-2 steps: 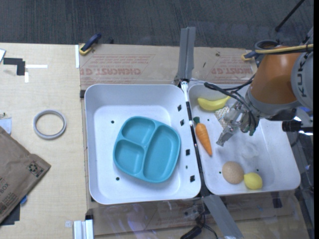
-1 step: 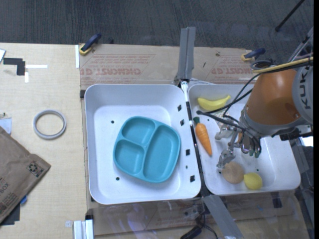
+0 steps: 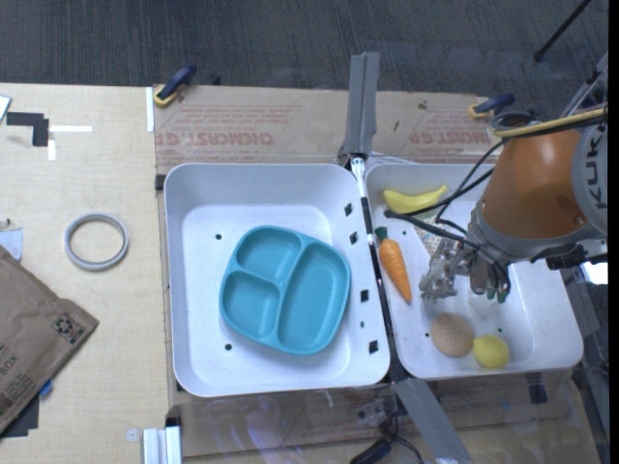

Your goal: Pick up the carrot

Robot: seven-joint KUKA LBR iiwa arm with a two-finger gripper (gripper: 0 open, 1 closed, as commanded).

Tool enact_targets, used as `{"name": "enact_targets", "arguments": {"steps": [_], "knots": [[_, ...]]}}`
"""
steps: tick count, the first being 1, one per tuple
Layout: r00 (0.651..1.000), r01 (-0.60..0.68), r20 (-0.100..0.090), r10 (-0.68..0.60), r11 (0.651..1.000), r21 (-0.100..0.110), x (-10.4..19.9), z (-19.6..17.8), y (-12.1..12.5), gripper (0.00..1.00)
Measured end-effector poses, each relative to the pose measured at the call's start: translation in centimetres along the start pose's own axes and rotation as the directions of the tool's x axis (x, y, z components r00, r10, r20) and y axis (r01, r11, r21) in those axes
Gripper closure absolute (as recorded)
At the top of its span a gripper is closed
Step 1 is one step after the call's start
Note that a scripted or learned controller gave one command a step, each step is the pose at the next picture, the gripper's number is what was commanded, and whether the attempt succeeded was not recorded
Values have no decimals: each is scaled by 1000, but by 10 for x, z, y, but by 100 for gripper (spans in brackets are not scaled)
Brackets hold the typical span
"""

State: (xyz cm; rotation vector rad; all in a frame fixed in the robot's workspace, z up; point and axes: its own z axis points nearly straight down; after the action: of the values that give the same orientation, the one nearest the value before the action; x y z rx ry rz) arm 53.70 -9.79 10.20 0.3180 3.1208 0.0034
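Carrot [image 3: 394, 268] lies in the right bin [image 3: 542, 356], against that bin's left wall, with its green top toward the far end and its orange tip toward the near end. It rests flat on the bin floor and nothing is touching it.

Gripper [image 3: 441, 280] hangs over the middle of the right bin, just right of the carrot and apart from it. It holds nothing that can be made out; whether it is spread or closed cannot be told, since cables and metal parts blur together there. The arm [image 3: 532, 187], with its broad orange band, covers the far right part of the bin.

Other contents of the right bin: a banana [image 3: 414, 199] at the far end, just beyond the carrot's green top; a tan egg-shaped item [image 3: 452, 336] near the front, below the gripper; a lemon [image 3: 491, 351] just right of it, the two close together or touching.

Left bin [image 3: 184, 288] holds a blue divided plate [image 3: 286, 289] with three compartments, lying at a slant near the middle.

On the bench to the left: a roll of tape [image 3: 97, 241] and, nearer, the corner of a brown paper bag [image 3: 34, 332].
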Motion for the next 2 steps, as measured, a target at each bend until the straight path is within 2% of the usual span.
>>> {"name": "enact_targets", "arguments": {"steps": [1, 2], "knots": [[984, -179, -1, 179, 984, 3, 27, -90, 68, 100], [989, 146, -4, -146, 989, 1, 58, -113, 61, 100]]}}
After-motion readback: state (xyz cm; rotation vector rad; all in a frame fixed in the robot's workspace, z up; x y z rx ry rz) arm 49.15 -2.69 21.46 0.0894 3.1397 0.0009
